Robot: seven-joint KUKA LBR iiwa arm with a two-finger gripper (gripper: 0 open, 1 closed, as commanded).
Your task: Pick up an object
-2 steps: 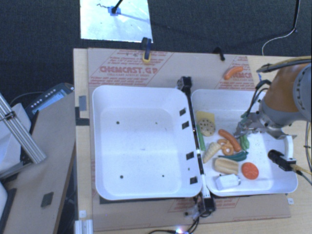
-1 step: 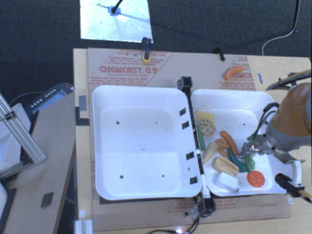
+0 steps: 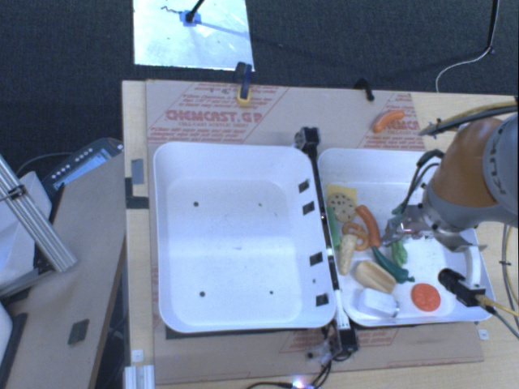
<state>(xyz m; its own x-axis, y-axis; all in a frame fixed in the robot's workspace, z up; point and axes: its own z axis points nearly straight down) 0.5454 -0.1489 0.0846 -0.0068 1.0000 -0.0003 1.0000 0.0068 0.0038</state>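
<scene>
Toy foods cluster in the right bin's (image 3: 365, 162) left half and along its 6 o'clock wall. A yellow cheese wedge (image 3: 341, 201) lies at 12 o'clock of the cluster, an orange sausage (image 3: 369, 224) beside it, a bread roll (image 3: 375, 276) centrally, a white block (image 3: 377, 302) at 6 o'clock, a red tomato slice (image 3: 426, 297) at 4 o'clock.

Orange sausage-shaped item (image 3: 388, 121) seen on bench behind rt bin. Yellow clip (image 3: 243, 97) at bench far edge. Shiny sheet (image 3: 193, 23) laid on dark floor beyond.
</scene>
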